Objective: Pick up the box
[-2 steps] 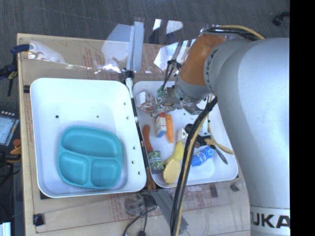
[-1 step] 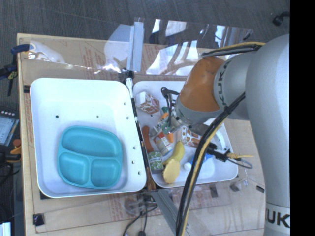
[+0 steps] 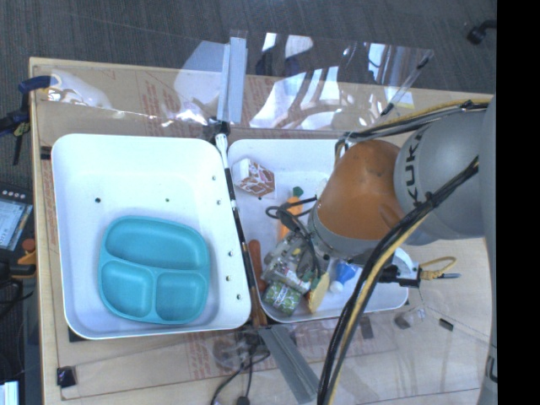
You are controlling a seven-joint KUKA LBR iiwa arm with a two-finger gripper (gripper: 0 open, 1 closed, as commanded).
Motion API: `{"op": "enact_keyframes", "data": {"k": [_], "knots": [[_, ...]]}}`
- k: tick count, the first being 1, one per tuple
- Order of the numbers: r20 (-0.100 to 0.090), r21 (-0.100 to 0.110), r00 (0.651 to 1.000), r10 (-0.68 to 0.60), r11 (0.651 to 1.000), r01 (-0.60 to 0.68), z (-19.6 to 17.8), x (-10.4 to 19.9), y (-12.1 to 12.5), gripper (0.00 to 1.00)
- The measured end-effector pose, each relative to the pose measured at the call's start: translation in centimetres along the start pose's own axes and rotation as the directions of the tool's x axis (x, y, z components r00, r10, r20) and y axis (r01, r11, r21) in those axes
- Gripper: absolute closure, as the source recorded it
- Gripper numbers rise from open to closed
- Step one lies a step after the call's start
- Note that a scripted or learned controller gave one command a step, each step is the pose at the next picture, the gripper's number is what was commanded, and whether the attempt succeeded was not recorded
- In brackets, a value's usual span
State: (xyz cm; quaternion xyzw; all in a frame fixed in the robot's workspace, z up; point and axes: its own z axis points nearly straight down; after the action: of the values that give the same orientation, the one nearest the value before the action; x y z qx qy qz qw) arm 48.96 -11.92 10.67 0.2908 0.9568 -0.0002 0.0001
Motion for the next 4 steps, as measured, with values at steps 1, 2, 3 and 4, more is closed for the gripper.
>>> {"op": "enact_keyframes", "data": {"k": [1,2,3,4], "knots": [[0.028,0.009,0.861,-0.508,0.862,0.508,0.5,1.3,1.1,1.0],[0.03,0.012,0.862,-0.507,0.862,0.506,0.7,1.2,0.9,0.0],[0.012,0.012,1.0,0.013,1.0,-0.013,0.8,1.2,-0.7,0.0],[0.001,0.0,0.992,0.128,0.992,-0.128,-16.9,-0.9,3.9,0.0]]}}
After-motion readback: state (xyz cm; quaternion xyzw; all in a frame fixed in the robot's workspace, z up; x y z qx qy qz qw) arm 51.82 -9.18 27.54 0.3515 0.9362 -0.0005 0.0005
